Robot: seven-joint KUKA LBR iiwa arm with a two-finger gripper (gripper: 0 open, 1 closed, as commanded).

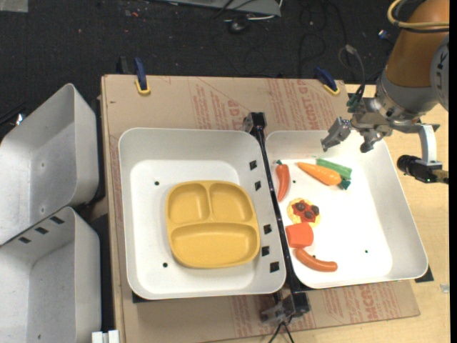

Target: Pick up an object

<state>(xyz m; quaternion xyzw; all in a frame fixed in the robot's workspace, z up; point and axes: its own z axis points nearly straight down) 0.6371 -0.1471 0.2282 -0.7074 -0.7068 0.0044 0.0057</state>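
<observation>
Red print on board [235, 113] (mirrored, illegible)

The arm [418, 45] is a rounded, bulbous body, mostly orange-brown on its broad upper shell, with a pale yellowish rim curving over the top. Beneath the shell sits a grey metal wrist collar. The gripper [351, 137] is grey, with two thin dark-tipped fingers. A dark cable loops beside the collar, near a black fitting.

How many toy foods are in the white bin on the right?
5: chili pepper by the divider, carrot at the top, pizza slice mid-left, orange block below it, sausage lowest.
</observation>
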